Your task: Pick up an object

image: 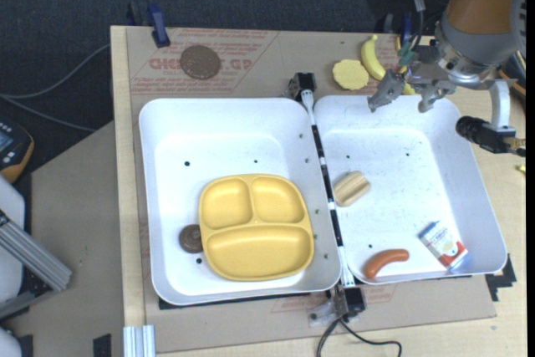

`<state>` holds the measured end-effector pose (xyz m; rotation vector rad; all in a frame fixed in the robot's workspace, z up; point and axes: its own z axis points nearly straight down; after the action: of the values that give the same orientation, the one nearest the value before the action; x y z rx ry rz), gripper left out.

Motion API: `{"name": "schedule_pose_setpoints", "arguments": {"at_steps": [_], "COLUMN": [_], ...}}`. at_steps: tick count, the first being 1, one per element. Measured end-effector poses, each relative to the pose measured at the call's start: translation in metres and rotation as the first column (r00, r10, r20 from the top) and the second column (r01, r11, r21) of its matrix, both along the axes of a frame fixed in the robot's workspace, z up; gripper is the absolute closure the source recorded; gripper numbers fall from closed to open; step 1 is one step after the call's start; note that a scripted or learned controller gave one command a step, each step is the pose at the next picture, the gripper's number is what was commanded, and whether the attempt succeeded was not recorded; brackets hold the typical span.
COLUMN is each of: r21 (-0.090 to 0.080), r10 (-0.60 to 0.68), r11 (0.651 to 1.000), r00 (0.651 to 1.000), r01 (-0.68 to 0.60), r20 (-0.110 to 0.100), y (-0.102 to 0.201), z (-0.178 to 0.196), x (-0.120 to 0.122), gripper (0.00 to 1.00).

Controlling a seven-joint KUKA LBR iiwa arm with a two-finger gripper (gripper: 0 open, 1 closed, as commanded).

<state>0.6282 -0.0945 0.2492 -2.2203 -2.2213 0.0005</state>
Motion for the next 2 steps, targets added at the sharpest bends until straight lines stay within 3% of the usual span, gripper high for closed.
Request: {"name": "schedule_pose_setpoints", "arguments": {"at_steps": [1,2], "r21": [0.002,0.002], "r10": [-0.001,-0.003], "r11": [1.000,1.000], "r00": [1.000,1.000], "r01": [0.001,0.003], "r20": [-0.011,-0.009], "y": [0.002,-0.002], "z": [-0.122,-0.168], "x": [-0.003,-0.071], "gripper": [0.00,0.00]}}
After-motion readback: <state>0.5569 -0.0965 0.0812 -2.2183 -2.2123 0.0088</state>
